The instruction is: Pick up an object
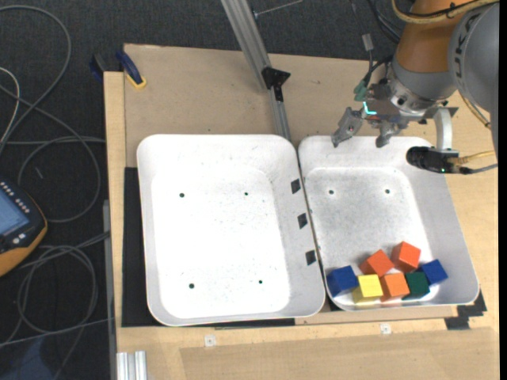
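At the far left, a handheld control unit (17, 224) lies among loose cables (47, 77) on the dark floor. The wooden tabletop (198, 85) carries two shallow white bins side by side. The left bin (158, 165) shows just its speckled floor. A grey metal strut (249, 38) slants down to the gap between the bins. In the right bin (451, 220), the blocks sit bunched in the near corner: a blue block (341, 279), a yellow block (370, 286), orange blocks (394, 269), a green block (417, 281) and a second blue block (433, 271). The claw (365, 133) hangs over that bin's far rim, fingers spread wide with nothing between them, well apart from the blocks.
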Robot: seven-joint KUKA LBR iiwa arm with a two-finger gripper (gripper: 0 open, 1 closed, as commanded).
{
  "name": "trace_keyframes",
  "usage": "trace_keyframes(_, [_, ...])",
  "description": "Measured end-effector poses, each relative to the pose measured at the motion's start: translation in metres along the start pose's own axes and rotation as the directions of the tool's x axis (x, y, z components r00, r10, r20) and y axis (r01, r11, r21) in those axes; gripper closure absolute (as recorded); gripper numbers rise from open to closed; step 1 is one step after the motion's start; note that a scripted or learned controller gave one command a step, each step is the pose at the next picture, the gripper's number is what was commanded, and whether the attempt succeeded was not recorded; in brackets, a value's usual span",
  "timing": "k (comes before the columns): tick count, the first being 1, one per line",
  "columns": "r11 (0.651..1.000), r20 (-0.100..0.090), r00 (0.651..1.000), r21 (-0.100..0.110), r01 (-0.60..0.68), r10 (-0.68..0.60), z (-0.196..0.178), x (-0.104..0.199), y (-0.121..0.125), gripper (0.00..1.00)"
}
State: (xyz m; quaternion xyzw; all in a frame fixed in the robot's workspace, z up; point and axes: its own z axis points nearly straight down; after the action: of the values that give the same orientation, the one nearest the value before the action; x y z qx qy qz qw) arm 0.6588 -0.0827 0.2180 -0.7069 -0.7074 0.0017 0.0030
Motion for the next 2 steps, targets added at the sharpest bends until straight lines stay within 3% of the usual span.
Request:
trace_keyframes(1, [1.000, 0.000, 1.000, -0.004, 0.000, 0.000, -0.003, 0.000, 0.000, 0.00])
trace_keyframes(2, [1.000, 0.001, 1.000, 0.002, -0.002, 0.002, 0.057, -0.004, -0.007, 0.00])
